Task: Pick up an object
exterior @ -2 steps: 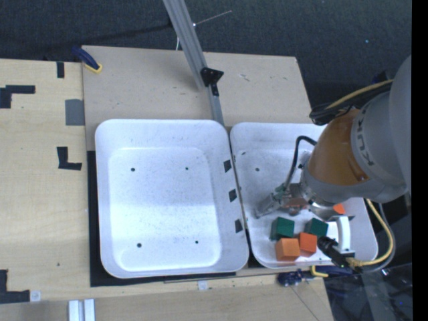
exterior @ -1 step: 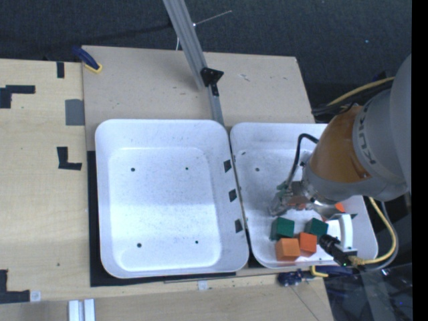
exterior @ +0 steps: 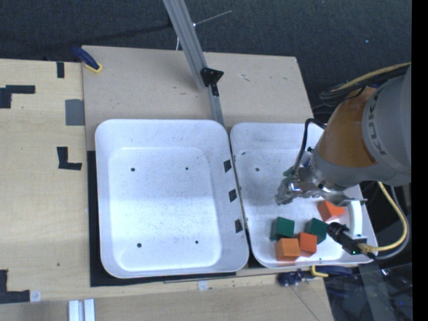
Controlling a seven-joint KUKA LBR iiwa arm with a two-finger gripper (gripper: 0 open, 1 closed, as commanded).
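Note:
My gripper (exterior: pixel 289 191) hangs over the middle of the right bin (exterior: pixel 261 146), under the grey arm with its orange band. Nothing shows between its fingertips. Below it, in the bin's near part, lie a dark green block (exterior: pixel 283 227), an orange block (exterior: pixel 288 248), a smaller orange-red block (exterior: pixel 307 243) and a second green block (exterior: pixel 317 229). Another orange block (exterior: pixel 330 210) lies at the right, partly hidden by the wrist. The gripper is a short way above and left of this cluster, apart from it.
The left bin (exterior: pixel 160 192) sits beside the right one, with black clips along the shared rims. A grey metal bar (exterior: pixel 190 39) slants down from the top to the bins' junction. Yellow cables run at the right edge. The wooden bench surrounds both bins.

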